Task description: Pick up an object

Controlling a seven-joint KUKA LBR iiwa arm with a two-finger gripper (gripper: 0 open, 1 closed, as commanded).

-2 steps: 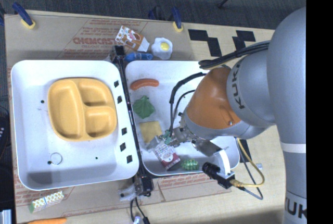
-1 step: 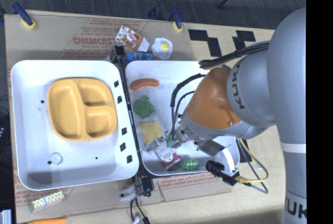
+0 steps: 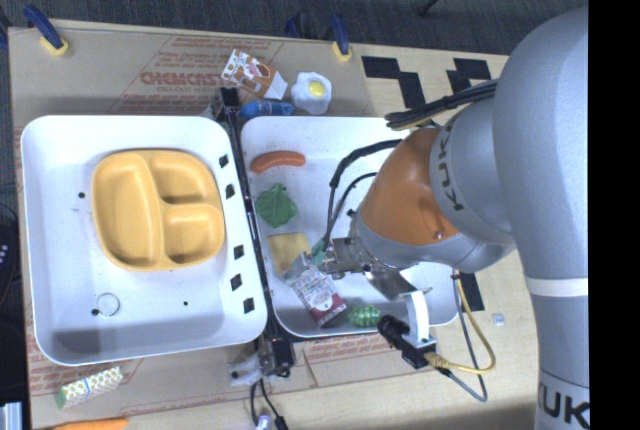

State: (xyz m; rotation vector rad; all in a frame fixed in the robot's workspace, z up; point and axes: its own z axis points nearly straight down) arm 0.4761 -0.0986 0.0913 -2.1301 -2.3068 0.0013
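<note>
White bins, cluttered right side: hazards of the pick

Yellow divided tray [image 3: 157,208] — lies in the left bin [image 3: 40,218], well apart from the arm; not at risk.

Loose items outside the bins — a printed carton [image 3: 246,71], a blue piece [image 3: 266,108] and a white-and-yellow egg shape [image 3: 312,92] on the bench above the divide; a wrapped sweet [image 3: 90,385] at lower left. None within likely reach.

Right bin [image 3: 300,133], contents top to bottom — sausage [image 3: 277,160], green leafy piece [image 3: 276,207], yellow block [image 3: 289,249], crinkled red-and-white packet [image 3: 316,294], small green item [image 3: 364,316]. The block, packet and green item lie close together, the packet touching or overlapping the block.

Gripper [image 3: 322,263] — low over the block and packet, under the orange band of the arm [image 3: 480,188]. The wrist hides the claw, so I cannot tell how far it is spread or whether anything is between its tips.

Judged risks — the likeliest target is the packet or the block; crowding could mean two things are nudged or pinched at once. The packet's slack, slippery film may slide out on lifting. The bin's near wall leaves little room beside the green item. The loose cable [image 3: 470,358] by the bin's corner could snag
</note>
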